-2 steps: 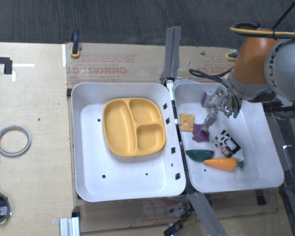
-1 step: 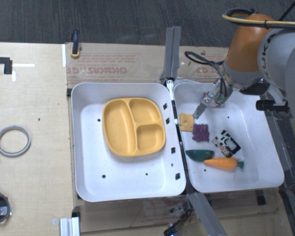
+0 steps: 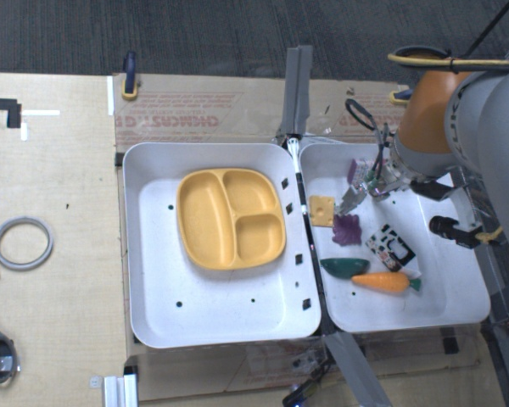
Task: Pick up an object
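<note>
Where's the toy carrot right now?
The toy carrot lies in the right bin, near its front edge, just right of a dark green piece and below a black-and-white card.

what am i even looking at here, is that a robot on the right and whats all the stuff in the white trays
Yes. The grey and orange shape on the right is a robot arm, filmed by one fixed camera looking down at a slant. Its pincer hangs low over the right bin; I can't tell whether it grips anything. That bin holds a toy carrot, a dark green piece, a purple piece, a tan square and a black-and-white item. The left bin holds a yellow divided plate. A roll of tape lies on the bench.
</note>
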Robot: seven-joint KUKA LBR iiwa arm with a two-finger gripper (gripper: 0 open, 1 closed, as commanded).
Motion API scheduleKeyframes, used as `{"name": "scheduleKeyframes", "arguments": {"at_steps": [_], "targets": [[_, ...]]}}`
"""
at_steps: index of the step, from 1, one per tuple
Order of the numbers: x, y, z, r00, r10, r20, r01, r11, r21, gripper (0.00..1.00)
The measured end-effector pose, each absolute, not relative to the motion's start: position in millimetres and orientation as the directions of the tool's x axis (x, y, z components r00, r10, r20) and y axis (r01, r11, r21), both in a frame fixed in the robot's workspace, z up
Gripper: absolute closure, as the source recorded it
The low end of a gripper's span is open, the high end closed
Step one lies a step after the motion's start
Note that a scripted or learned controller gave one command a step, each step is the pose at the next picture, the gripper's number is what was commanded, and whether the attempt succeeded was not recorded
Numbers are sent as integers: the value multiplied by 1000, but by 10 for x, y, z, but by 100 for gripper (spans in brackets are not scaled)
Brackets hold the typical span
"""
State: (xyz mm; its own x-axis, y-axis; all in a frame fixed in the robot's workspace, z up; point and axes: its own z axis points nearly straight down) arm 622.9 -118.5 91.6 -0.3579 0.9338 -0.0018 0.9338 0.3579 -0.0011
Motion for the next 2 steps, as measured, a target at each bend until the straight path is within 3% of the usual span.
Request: {"name": "scheduleKeyframes", "arguments": {"at_steps": [1,2], "targets": [[5536,-1199,916,-257,966,-1,966,257,-1,0],[6003,-1123,913,80,997,-2,997,-80,-2,0]]}}
